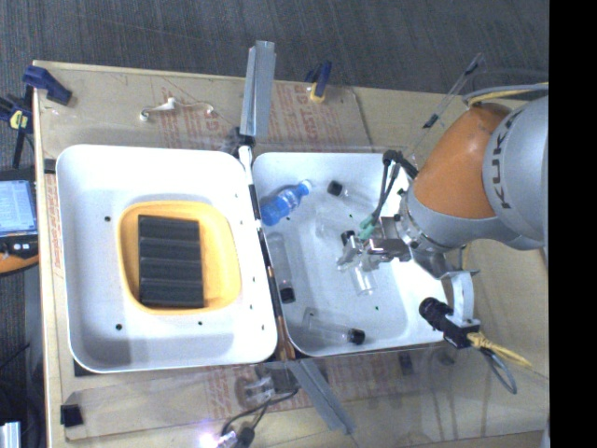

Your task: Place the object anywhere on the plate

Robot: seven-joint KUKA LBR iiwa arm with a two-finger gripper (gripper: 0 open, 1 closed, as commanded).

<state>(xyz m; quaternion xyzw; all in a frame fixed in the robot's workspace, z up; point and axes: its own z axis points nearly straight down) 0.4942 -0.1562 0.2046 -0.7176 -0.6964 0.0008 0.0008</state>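
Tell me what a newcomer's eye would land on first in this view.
The yellow plate in the left bin, with a dark ribbed block on it, stands out most. Next comes the grey and orange arm reaching in from the right, its end effector over the right bin. A blue-tinted bottle lies near that bin's upper left corner.

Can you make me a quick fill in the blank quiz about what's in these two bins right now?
1. The yellow plate sits in the ____ bin as the camera sees it.
2. The dark ridged block lies on top of the ____.
3. The bottle in the right bin has a cap and label coloured ____.
4. The gripper hangs over the ____ bin.

Missing words: left; plate; blue; right
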